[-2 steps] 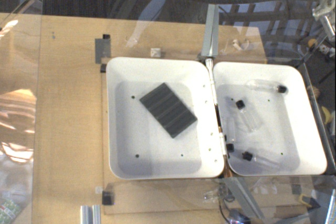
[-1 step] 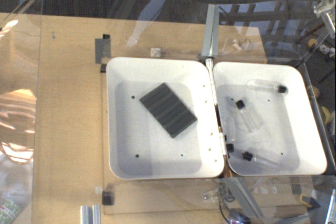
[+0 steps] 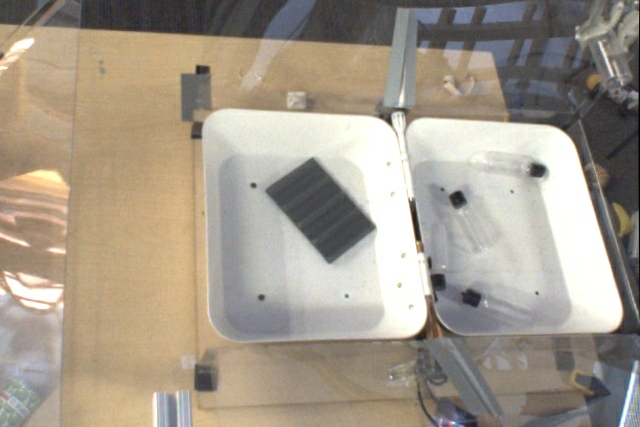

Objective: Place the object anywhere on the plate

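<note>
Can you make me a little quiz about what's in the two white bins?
1. True or false: the dark grey ribbed plate lies in the left bin.
2. What lies in the right bin? A) red balls B) clear tubes with black caps C) a spoon
3. Fill in the gap: the plate lies turned at a slant, and its surface has long ____ running along it.

Key: 1 true. 2 B: one clear tube lies near the far wall, another in the middle, a third near the front. 3 ridges.
</note>
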Controlling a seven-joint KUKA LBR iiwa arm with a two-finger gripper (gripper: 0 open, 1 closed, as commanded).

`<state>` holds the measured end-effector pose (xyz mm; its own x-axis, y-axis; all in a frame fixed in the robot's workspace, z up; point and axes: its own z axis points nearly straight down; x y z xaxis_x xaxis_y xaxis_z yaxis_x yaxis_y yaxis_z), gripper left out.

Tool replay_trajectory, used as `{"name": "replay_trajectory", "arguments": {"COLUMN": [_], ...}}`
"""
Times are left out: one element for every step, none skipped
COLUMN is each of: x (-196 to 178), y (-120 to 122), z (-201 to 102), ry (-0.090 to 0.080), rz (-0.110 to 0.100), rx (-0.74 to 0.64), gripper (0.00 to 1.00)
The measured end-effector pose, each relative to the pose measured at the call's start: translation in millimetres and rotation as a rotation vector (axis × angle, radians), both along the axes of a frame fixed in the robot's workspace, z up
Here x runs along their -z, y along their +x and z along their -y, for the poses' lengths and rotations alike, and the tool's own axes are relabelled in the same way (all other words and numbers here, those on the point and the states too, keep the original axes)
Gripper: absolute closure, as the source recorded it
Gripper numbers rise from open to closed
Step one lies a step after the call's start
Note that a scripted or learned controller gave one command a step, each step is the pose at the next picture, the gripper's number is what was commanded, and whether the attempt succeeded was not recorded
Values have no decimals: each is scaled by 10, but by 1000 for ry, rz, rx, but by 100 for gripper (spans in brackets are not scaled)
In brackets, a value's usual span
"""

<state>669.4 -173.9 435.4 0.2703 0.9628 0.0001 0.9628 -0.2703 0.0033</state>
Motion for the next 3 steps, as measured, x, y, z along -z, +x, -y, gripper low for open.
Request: {"name": "replay_trajectory", "arguments": {"x": [-105, 9, -97], "y": [9, -2, 6], "z": [-17, 200, 181], "ry": [-1, 0, -1], "rz": [1, -2, -1], "rx": [-6, 33, 26], "gripper": [100, 100, 100]}}
